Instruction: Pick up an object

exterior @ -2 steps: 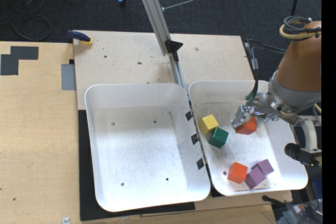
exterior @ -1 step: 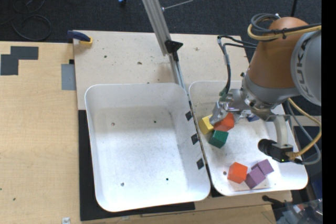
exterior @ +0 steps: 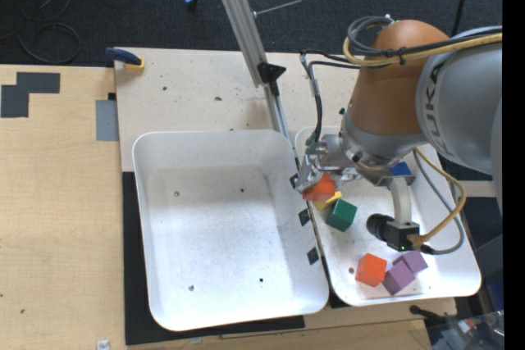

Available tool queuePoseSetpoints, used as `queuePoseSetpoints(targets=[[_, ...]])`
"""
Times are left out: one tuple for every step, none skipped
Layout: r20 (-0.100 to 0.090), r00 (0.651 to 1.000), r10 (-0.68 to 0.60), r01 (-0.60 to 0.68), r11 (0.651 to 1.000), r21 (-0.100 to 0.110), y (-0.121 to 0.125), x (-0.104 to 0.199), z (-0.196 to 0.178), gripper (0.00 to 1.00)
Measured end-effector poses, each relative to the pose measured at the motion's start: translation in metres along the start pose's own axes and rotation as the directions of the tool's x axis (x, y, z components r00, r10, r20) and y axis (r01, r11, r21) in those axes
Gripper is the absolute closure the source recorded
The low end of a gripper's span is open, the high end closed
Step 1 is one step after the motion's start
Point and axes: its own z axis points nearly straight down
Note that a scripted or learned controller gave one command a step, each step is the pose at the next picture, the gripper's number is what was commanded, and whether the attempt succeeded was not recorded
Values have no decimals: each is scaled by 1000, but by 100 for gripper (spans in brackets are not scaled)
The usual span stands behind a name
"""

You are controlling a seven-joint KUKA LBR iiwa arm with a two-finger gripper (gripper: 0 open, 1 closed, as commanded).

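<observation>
Dark carpet and cables behind; pale bench (exterior: 205,94) bears two shallow white bins. Right bin (exterior: 459,279) holds the blocks. Gripper (exterior: 316,180) is at its far-left corner, seemingly closed on a small orange-red block (exterior: 321,189). Advice: lift straight, clear of the green cube (exterior: 341,215) just beside. Partial "KUKA" lettering on arm.

We are seeing two white bins, the left bin (exterior: 164,176) speckled with dark dots, the right bin (exterior: 459,275) carrying an orange block (exterior: 371,269), a purple block (exterior: 404,271), a green block (exterior: 341,215) and a reddish-orange block (exterior: 320,188). The arm (exterior: 459,94) is showing grey with an orange band (exterior: 402,70). The bench (exterior: 57,201) is looking pale wood with grey patches.
</observation>
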Motion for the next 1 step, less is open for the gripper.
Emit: queuePoseSetpoints(targets=[[1, 1000, 1, -1, 1000, 1, 12, 56, 15, 100]])
